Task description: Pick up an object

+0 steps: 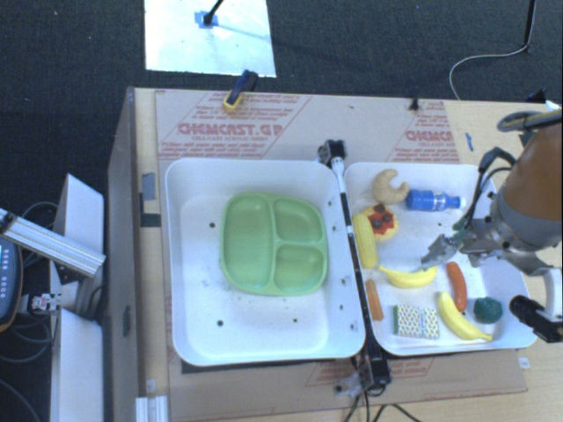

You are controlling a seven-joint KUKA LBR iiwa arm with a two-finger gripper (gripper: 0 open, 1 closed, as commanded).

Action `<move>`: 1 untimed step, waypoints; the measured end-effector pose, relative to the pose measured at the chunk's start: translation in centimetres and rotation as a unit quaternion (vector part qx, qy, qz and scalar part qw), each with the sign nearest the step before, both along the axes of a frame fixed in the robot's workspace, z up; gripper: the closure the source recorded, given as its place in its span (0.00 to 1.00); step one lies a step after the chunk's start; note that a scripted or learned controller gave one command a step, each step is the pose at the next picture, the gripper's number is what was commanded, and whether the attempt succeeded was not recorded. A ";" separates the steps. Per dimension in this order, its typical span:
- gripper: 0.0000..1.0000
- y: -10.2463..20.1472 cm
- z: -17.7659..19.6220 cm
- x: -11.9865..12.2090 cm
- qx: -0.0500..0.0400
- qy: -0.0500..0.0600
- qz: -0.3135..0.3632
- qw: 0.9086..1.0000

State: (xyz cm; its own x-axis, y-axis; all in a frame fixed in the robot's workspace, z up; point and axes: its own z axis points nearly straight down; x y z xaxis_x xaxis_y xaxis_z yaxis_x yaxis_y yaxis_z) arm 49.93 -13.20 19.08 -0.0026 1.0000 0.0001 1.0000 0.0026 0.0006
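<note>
While the arm (532,192) leans in from the right edge of the frame, the two white bins take up most of the bench. The left bin (198,323), in the middle of the frame, carries a green divided plate (273,243). The right bin (519,345), lower right, is crowded with play food.

The gripper (440,251) hangs low over the middle of the right bin, its tip just above a curved banana (407,277). At this size I cannot tell whether the claw is spread or closed, and nothing can be seen caught in it.

Any of these pieces would serve the task: a blue bottle (433,201) toward the upper part of the bin, a tan curved piece (388,185) beside it, a corn cob (365,240) along the divider, a second banana (461,317) at the lower right, a checkered block (416,321), a red sausage (456,280), a small orange carrot (375,299), a dark green lump (487,308) and a red-and-yellow piece (382,221).

The likely trouble is crowding. The banana and the sausage lie close together under the claw, so a descent slightly off could push one aside or pinch both. The rounded banana may also roll out of a closing claw.

The board (264,117) under the bins is printed "CHEMCAST GP" in red near the upper left; the same print at the upper right is too partial to read.
</note>
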 end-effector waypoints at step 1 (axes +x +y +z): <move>0.00 -5.0 -10.7 0.5 -0.001 -0.001 -0.001 1.000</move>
State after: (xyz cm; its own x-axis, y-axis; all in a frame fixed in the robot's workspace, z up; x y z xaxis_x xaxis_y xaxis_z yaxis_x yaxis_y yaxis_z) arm 50.38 -18.17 8.42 -0.0005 1.0000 -0.0011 1.0000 0.0005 0.0016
